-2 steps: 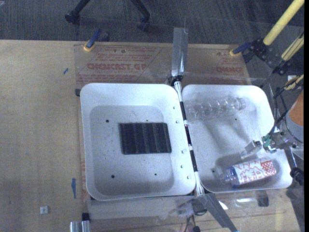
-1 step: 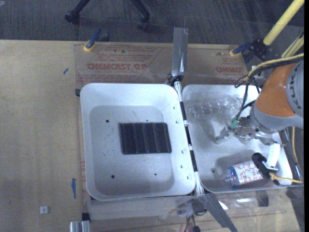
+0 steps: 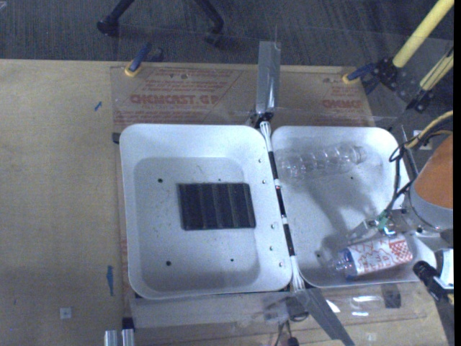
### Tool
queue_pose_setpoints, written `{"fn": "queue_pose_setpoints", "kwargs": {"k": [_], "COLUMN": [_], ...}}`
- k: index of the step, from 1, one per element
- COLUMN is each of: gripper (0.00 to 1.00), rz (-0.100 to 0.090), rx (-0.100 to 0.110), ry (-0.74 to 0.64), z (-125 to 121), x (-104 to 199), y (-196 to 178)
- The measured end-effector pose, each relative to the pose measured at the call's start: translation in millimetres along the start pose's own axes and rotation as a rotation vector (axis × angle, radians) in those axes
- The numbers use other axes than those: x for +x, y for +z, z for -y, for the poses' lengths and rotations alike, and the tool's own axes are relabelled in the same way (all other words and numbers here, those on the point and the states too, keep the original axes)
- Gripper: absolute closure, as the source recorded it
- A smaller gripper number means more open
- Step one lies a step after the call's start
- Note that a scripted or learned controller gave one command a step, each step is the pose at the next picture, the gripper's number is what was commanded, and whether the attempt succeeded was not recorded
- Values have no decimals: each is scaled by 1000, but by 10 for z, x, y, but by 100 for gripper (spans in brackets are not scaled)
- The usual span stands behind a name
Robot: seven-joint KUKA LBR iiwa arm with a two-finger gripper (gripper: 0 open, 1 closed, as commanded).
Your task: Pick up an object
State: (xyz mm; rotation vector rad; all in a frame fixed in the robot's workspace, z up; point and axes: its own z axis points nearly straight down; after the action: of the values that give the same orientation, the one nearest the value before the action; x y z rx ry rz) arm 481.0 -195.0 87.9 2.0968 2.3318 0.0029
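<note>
Jaws found low over the near right part of the right bin, just above the labelled bottle; state of jaws could not be told, nothing seen clamped between them. Labelled bottle lay on its side against the near wall, cap toward the left. Clear bottle lay on its side along the far wall, well apart. Left bin held a dark ribbed tray at centre. Judged as the approach stage, grasp not yet made. Next move judged to call for a descent centred across the labelled bottle's body, then closure and lift.
</note>
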Motion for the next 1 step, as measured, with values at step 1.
{"fn": "queue_pose_setpoints", "kwargs": {"k": [1], "gripper": [0], "rz": [-1], "rx": [-4], "ry": [-117], "z": [-1002], "x": [318], "y": [2]}}
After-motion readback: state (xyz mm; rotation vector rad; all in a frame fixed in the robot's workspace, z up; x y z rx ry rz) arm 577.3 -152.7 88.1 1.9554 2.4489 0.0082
